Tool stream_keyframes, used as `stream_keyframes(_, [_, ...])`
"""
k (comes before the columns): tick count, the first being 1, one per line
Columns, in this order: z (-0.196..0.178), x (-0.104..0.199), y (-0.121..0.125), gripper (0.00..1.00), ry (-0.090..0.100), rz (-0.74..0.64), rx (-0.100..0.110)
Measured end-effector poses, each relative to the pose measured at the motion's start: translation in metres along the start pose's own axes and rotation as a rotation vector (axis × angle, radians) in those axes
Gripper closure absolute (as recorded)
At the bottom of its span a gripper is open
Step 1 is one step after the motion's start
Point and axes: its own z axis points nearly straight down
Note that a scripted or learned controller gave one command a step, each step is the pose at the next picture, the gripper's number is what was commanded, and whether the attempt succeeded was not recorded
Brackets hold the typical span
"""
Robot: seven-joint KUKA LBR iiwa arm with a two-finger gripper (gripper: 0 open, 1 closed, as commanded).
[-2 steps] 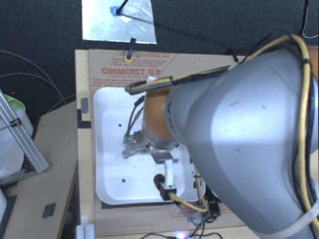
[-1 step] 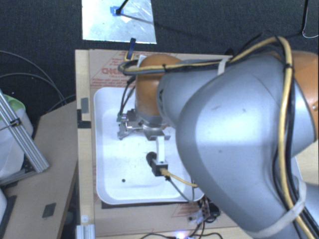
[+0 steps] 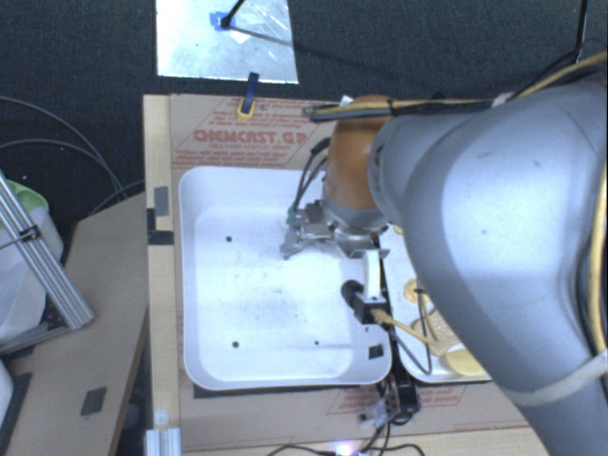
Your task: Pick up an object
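Yellow objects (image 3: 454, 357) lying in the right bin (image 3: 427, 373) under my arm (image 3: 494, 217), gripper (image 3: 302, 233) over the left bin (image 3: 204, 255), its grasp I cannot tell, brown board (image 3: 237, 136) beneath, dark carpet (image 3: 76, 55), shiny sheet (image 3: 223, 27) beyond.

You see a brown board (image 3: 242, 139) with red lettering under the bins, a shiny metal sheet (image 3: 224, 25) beyond it on dark carpet, and slanted aluminium rails (image 3: 43, 264) at the left edge.
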Motion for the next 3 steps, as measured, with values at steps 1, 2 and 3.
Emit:
stream_keyframes(1, [-0.088, 0.079, 0.059, 0.00, 0.007, -0.016, -0.012])
stream_keyframes(2, [0.001, 0.132, 0.065, 0.00, 0.005, -0.014, 0.002])
stream_keyframes(3, [-0.015, 0.129, 0.067, 1.00, 0.003, -0.016, -0.003])
